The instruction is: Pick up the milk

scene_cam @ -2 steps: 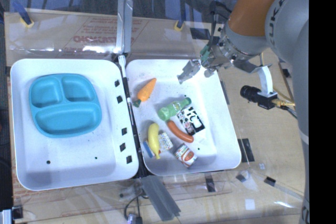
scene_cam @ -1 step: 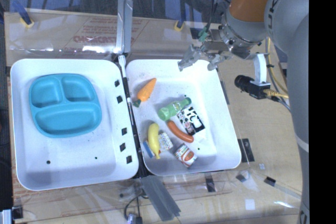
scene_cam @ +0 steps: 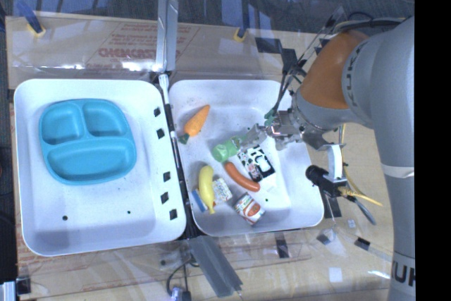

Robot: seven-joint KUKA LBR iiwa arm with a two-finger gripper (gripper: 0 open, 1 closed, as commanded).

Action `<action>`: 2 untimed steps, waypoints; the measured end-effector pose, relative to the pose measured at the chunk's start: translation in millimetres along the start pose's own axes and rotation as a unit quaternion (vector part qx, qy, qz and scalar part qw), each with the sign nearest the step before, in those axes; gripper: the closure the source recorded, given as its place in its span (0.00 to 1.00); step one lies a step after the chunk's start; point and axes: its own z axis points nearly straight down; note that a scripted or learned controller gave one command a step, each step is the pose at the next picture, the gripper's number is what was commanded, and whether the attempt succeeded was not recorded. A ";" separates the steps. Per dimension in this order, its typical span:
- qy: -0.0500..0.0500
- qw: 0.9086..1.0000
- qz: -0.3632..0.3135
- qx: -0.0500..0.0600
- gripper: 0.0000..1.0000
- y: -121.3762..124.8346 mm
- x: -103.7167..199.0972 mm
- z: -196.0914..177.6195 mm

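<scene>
The milk [scene_cam: 257, 163] is a small carton with black and white cow patches. It lies in the right bin [scene_cam: 211, 91], right of centre, with a red sausage [scene_cam: 242, 177] against its lower left side. My gripper [scene_cam: 266, 132] hangs just above and slightly behind the carton, at the end of the grey arm with the orange band [scene_cam: 331, 70]. Nothing shows as lifted off the bin floor.
Around the milk lie a green item [scene_cam: 226, 150], a carrot [scene_cam: 196, 120], a banana [scene_cam: 205, 185], a small wrapped packet [scene_cam: 223, 189] and a red-labelled can [scene_cam: 249, 208]. The left bin [scene_cam: 84, 218] holds a blue divided plate [scene_cam: 86, 140].
</scene>
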 end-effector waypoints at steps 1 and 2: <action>0.000 0.998 -0.062 -0.002 0.00 -21.9 -10.7 47.6; 0.001 0.998 -0.064 0.001 1.00 -22.8 -10.7 41.3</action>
